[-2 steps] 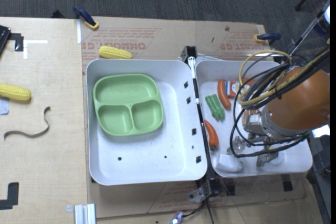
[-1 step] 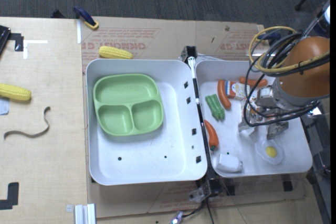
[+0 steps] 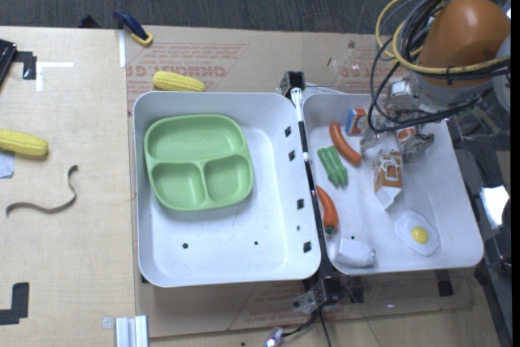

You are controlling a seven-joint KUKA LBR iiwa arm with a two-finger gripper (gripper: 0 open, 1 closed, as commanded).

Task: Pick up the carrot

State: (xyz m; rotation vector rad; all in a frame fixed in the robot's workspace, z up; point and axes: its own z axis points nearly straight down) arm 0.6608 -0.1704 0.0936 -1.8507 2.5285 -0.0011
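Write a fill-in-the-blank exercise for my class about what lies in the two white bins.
1. The green divided plate lies in the ___ bin.
2. The fried egg has a ___ yolk.
3. The carrot lies in the right bin, against its ___ wall.
4. Two corn cobs lie ___ the bins.

Missing words: left; yellow; left; outside

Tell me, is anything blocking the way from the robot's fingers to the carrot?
The gripper sits over the right bin's upper part. The carrot lies by that bin's left wall, lower down. Between them lie an orange-and-white packet and a green bean pod, low and flat, so from above the carrot looks reachable.
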